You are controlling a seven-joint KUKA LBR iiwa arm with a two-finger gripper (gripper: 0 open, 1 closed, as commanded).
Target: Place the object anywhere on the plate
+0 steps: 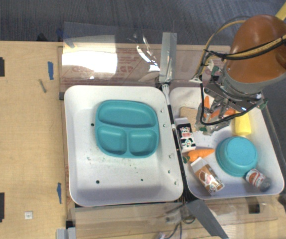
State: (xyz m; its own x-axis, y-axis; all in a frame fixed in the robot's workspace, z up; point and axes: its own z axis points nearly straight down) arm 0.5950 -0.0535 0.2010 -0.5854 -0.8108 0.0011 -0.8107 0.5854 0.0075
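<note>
Orange object (214, 110) lies in the right bin (275, 176), up toward that bin's 11 o'clock. We see it as orange streaks showing through the dark linkage of the gripper (209, 119). The gripper's tip sits right over it, at about 7 o'clock from the orange we can make out. The two overlap in our view, so we cannot say whether they touch. We cannot tell whether the gripper is clenched, released or grasping anything, because the metalwork and cables hide that part.

The arm (257, 46), with its broad orange band, comes in from 2 o'clock and hangs over the bin's far half.

The plate (127, 128) is teal with three compartments and rests in the left bin (78, 183), a little toward 12 o'clock of that bin's middle. We see nothing lying on it. It is well apart from the gripper, off at the gripper's 9 o'clock, with the wall between the two bins in between.

Around the gripper in the right bin:
- a yellow block (243, 125) at its 3 o'clock, near
- a teal bowl (237, 156) at its 5 o'clock
- a small black-and-white box (185, 137) at its 8 o'clock, against the dividing wall
- a carrot (202, 154) at its 6 o'clock, just beside the bowl
- a printed packet (208, 178) at 7 o'clock of the bowl
- a small can (257, 179) at 5 o'clock of the bowl
</note>
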